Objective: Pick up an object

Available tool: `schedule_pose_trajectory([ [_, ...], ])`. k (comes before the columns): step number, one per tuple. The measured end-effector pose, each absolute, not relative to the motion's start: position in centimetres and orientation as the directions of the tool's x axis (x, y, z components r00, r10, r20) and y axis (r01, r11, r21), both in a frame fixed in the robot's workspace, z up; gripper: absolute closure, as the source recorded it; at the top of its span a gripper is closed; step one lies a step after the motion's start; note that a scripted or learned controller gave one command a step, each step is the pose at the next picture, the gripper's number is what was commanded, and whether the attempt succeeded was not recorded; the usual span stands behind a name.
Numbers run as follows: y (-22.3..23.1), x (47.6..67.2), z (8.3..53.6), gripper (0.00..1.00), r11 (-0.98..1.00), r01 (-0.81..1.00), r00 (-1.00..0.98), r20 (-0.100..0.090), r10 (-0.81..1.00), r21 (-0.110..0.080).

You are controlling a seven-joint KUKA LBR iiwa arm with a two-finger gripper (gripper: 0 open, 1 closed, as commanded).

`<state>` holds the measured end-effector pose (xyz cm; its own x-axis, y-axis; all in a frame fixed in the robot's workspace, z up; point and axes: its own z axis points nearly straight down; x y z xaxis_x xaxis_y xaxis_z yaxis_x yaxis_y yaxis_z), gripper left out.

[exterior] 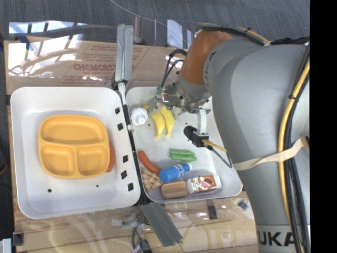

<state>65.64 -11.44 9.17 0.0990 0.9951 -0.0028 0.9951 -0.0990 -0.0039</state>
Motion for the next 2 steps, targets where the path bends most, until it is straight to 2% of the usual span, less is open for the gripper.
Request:
schedule_pose_trajectory([
  [1,-11.1,65.7,10.2,1.00,-0.091,0.996,0.091,0.000,0.996,-0.005],
  [2,-7.7,65.8,19.7,1.00,-0.025,1.000,0.025,0.001,1.000,0.007],
])
